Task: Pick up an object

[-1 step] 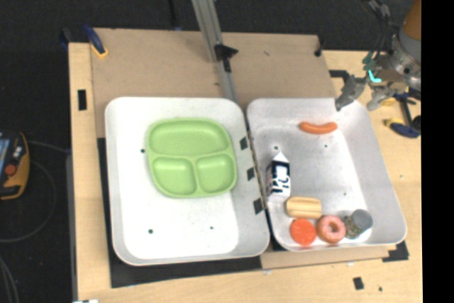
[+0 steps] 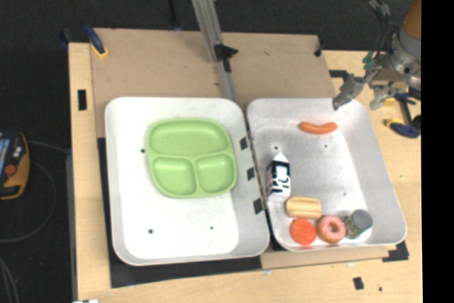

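Note:
The right bin (image 2: 355, 160) holds several small items. An orange-red sausage (image 2: 317, 127) lies near its far wall. A black and white carton (image 2: 280, 177) lies by the left wall. A tan bun (image 2: 303, 207), a red tomato (image 2: 303, 231), a pink donut (image 2: 330, 228) and a grey can (image 2: 360, 221) crowd the near edge. My gripper (image 2: 360, 97) hovers over the bin's far right corner, just right of and beyond the sausage. It is open, with nothing between its fingers.
The left bin (image 2: 128, 223) bears a green divided plate (image 2: 191, 156). A grey metal post (image 2: 206, 10) slants down to the gap between the bins. Cables and tools (image 2: 401, 125) lie off the bench's right side.

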You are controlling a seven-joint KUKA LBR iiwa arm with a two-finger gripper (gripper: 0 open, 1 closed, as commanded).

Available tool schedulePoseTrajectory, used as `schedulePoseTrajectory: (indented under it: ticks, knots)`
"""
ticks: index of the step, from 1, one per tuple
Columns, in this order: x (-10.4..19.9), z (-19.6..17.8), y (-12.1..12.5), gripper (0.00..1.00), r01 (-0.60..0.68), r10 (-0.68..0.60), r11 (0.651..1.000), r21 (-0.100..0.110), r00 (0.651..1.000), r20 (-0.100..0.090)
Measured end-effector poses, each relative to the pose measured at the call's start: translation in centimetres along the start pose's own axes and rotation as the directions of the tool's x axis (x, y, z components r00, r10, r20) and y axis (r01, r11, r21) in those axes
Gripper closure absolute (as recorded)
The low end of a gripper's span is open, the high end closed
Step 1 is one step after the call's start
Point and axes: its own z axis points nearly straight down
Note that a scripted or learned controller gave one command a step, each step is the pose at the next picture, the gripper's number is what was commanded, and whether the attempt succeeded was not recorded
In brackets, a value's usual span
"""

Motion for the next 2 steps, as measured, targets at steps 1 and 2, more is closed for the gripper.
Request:
schedulePoseTrajectory:
  ticks: [1,2]
  knots:
    - [-0.3,6.2,0.2,0.00,-0.001,0.001,1.000,0.005,1.000,0.001]
    - [-0.3,11.7,-0.9,0.00,-0.001,0.001,1.000,0.006,1.000,0.000]
